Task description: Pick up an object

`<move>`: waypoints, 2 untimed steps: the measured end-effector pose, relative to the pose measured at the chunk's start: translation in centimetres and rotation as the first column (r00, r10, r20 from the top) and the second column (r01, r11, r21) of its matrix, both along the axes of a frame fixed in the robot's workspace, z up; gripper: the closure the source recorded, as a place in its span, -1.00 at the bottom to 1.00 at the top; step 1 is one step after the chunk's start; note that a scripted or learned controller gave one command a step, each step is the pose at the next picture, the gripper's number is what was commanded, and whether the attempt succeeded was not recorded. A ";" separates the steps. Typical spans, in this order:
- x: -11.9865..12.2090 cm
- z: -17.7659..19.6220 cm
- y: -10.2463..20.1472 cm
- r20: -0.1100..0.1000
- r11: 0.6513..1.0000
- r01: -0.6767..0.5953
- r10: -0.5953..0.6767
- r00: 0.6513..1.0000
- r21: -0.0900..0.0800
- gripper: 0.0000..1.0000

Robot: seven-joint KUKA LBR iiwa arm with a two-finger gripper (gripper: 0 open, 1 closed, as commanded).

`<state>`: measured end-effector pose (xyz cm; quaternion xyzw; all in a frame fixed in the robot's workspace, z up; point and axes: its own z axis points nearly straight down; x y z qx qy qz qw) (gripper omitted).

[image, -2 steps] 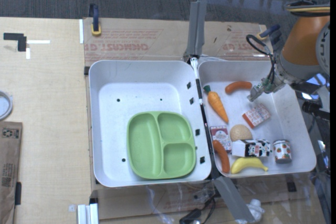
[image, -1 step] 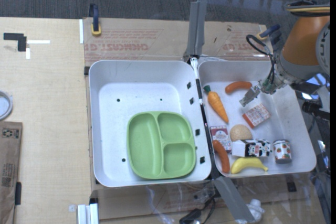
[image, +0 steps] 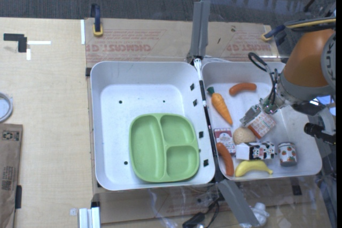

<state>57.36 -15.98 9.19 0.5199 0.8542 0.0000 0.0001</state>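
The right bin (image: pixel 304 165) holds several toy foods. An orange carrot (image: pixel 220 107) lies at its left, and an orange-red sausage (image: pixel 243 88) at the back. My gripper (image: pixel 251 115) hangs low over the bin's middle, right beside a red-and-white packet (image: pixel 263 125) and just above a tan bread roll (image: pixel 244 135). Nearer the front are a red box (image: pixel 223 136), a red pepper (image: pixel 226 158), a cow-patterned carton (image: pixel 256 151), a yellow banana (image: pixel 253 168) and a small can (image: pixel 287 153). Nothing visibly hangs from the gripper.
The left bin (image: pixel 107 115) holds a green divided plate (image: pixel 164 147) at its front. A grey divider post (image: pixel 200 29) rises between the bins at the back. The arm's orange band (image: pixel 312 59) looms over the right bin's far right corner.
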 end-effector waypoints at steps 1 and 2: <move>-3.1 0.0 -2.2 0.000 0.999 0.038 -0.038 0.999 0.000 -1.00; -3.1 0.9 -2.2 0.001 0.999 0.041 -0.041 0.999 0.000 1.00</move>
